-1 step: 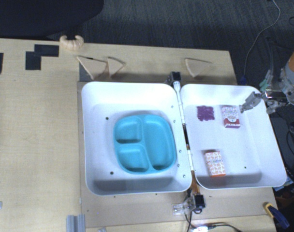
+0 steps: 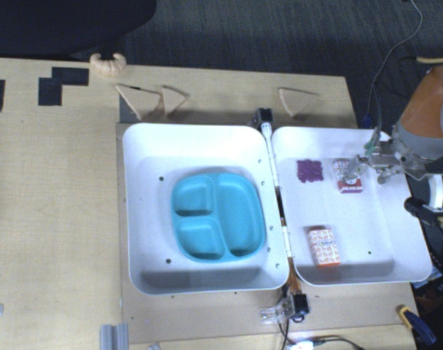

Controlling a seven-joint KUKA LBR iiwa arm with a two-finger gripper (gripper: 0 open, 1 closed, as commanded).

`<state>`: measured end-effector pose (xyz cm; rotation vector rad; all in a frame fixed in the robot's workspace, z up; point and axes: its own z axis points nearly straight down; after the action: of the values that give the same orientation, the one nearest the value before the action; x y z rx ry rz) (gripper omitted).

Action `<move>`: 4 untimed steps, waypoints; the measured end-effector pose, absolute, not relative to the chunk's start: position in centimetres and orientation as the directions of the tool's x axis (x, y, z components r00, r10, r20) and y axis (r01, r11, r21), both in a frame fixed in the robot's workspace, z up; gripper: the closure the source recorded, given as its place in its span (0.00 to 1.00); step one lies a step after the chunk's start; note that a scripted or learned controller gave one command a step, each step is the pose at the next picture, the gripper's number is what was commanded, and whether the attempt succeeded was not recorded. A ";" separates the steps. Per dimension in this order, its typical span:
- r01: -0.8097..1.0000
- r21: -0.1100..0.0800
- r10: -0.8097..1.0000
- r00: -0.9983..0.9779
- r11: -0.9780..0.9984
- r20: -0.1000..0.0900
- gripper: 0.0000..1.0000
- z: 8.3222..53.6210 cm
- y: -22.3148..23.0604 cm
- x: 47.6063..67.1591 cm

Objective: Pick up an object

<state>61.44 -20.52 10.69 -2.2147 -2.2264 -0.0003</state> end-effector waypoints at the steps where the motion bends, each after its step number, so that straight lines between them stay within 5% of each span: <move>1: 1.000 0.006 1.000 -0.006 0.006 0.001 0.00 8.7 -20.5 54.3; 2: 1.000 0.014 1.000 -0.005 0.005 -0.004 1.00 9.9 -20.6 54.5; 3: 1.000 0.005 1.000 -0.006 0.006 -0.001 1.00 8.6 -20.5 65.4; 4: 1.000 0.009 1.000 -0.008 0.008 -0.001 1.00 22.3 -16.7 67.1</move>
<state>67.06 -16.65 22.29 -2.2180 -2.2349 -0.0082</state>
